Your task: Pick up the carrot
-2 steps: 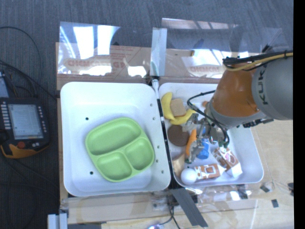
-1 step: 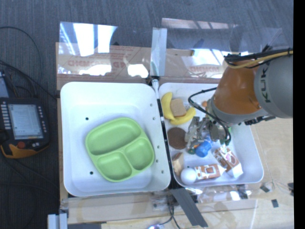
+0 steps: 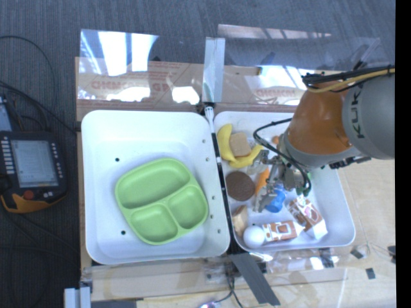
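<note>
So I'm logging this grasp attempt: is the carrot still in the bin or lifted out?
In the bin. The carrot lies low in the right bin among the other food, beside the gripper; whether it's gripped, cannot tell.

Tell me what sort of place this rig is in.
Probably a robotics lab bench: two white bins of toy food, a teach pendant on the carpet beside them, and clear plastic screens behind.
</note>
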`<state>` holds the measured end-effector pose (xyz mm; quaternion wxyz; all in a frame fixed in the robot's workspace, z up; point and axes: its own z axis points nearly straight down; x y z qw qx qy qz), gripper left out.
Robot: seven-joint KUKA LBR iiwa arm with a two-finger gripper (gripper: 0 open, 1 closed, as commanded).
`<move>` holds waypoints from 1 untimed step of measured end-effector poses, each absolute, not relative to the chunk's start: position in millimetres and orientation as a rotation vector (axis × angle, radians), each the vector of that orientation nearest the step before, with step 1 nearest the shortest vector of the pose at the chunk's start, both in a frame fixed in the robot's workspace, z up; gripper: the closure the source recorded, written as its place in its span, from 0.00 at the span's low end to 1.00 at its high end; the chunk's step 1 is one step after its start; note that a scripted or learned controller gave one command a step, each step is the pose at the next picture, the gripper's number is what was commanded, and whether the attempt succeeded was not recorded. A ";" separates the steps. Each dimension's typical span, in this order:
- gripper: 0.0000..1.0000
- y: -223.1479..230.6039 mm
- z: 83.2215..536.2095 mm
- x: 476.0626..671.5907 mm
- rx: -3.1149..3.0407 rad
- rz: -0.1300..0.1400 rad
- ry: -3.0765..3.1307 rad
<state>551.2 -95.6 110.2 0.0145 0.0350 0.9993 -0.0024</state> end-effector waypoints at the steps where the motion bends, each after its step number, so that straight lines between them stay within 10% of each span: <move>1: 0.00 -99.6 90.3 563.7 0.091 -0.004 3.132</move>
